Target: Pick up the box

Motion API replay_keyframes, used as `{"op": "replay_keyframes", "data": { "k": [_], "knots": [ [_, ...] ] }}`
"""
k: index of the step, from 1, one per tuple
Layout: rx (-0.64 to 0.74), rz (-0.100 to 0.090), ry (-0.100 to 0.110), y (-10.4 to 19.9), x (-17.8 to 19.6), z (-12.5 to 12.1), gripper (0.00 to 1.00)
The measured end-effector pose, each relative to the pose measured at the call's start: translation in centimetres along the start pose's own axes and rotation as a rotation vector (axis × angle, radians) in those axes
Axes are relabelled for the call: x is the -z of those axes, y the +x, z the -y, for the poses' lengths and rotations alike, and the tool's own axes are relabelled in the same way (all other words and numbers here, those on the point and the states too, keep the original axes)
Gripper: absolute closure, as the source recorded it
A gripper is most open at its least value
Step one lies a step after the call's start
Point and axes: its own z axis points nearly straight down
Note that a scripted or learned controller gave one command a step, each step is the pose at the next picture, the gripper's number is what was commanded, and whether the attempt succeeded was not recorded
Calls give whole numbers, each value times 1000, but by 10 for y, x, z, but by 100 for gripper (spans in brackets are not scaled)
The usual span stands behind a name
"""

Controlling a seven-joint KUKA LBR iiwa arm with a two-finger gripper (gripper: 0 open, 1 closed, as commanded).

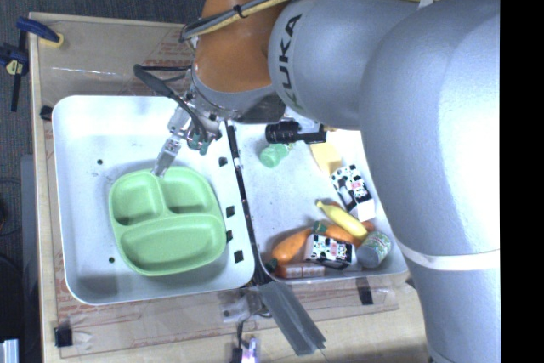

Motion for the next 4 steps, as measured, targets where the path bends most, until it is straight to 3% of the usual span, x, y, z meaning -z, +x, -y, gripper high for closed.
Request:
{"op": "replay_keyframes", "data": {
  "k": [1, 2, 3, 4],
  "knots": [
    [219, 1, -1, 45, 1, 18, 0],
    [244, 2, -2, 46, -99, -34, 0],
    [349, 5, 2, 79, -98, -74, 0],
    [701, -3, 12, 55, -98, -115, 0]
  ]
}}
